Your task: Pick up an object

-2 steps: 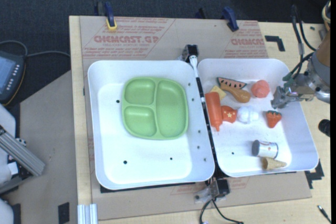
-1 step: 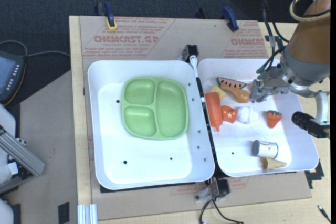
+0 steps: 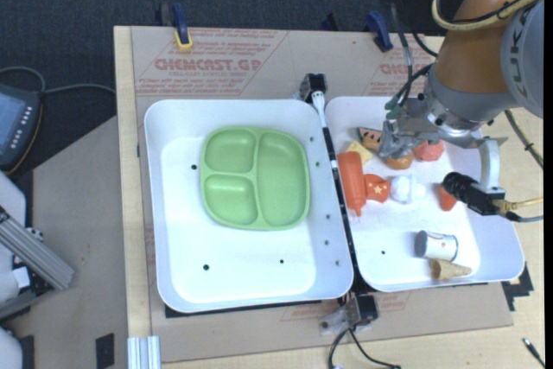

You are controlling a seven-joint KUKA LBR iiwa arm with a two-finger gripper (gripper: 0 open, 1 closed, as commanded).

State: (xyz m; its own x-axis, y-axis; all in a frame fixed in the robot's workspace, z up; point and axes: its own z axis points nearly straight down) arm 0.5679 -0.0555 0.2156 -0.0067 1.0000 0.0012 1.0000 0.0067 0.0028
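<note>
Surface (image 3: 130, 186): one, brown board, carrying two white bins side by side.

Left bin (image 3: 173, 272): one, well to the left of the hand. Contents: one green divided plate (image 3: 257, 177), three compartments, lying flat.

Right bin (image 3: 501, 259): one, under the hand. Contents, left to right:
- one orange bottle-like object (image 3: 352, 179), left of the hand, along the bin's left wall;
- one small red toy (image 3: 376, 187), just beside the bottle;
- one slice-shaped piece (image 3: 371, 136), just left of the hand;
- one white ball (image 3: 402, 190), below the hand;
- one small white cup (image 3: 439, 244) and one tan cone (image 3: 451, 270), well below the hand;
- one red-orange round object (image 3: 429, 151), touching the hand's right side;
- one small orange piece (image 3: 446, 200), lower right.

Hand (image 3: 398, 153): one, lowered among the objects; whether wide or narrow, cannot tell.
</note>
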